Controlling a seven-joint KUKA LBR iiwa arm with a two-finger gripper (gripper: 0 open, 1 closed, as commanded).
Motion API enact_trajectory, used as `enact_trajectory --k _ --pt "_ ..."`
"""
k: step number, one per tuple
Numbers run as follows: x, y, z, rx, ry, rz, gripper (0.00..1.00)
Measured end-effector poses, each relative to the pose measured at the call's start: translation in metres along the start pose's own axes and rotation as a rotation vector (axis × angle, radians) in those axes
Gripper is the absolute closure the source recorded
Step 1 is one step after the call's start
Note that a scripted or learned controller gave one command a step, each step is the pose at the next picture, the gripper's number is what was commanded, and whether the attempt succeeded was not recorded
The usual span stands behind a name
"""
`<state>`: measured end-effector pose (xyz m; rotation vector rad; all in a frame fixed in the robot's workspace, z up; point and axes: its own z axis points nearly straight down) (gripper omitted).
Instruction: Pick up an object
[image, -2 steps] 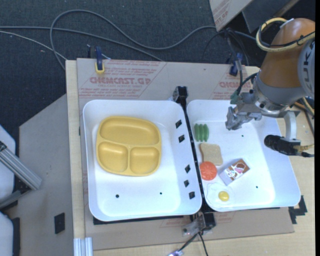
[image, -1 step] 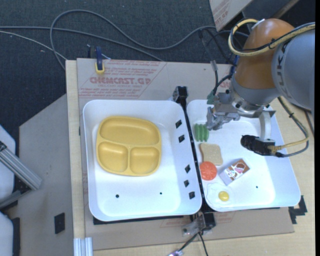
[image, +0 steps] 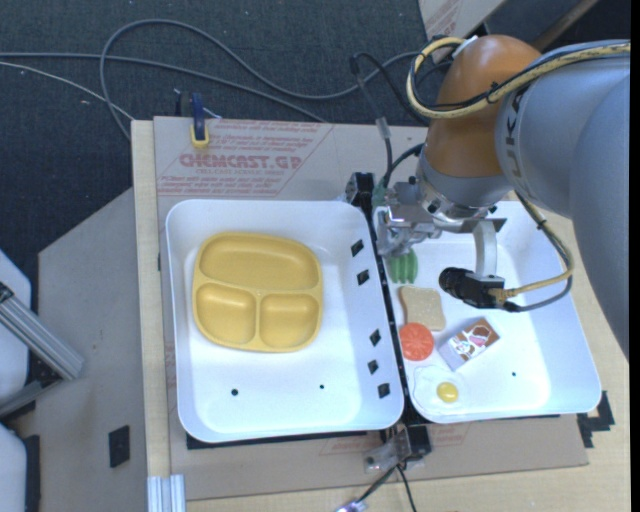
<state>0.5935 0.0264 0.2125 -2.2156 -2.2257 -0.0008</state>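
Nearest the camera: fried egg (image: 441, 390) at the front of the right bin (image: 560, 385), with a tomato slice (image: 418, 342), bread slice (image: 423, 306) and small printed packet (image: 470, 342) just behind it. Behind the bread lies the green piece (image: 403, 266), likely target, right under the gripper (image: 402, 232); it looks light, stiff, smooth, best pinched across its narrow sides; whether the jaws are open or grasping, cannot tell. Beyond the bin with the yellow plate (image: 258, 290), board (image: 250, 160) reads "CHEMCAST GP".
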Motion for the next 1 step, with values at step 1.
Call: enact_trajectory --k 1 --pt "0.0528 0.0051 -0.0148 -0.002 0.001 0.000 1.00"
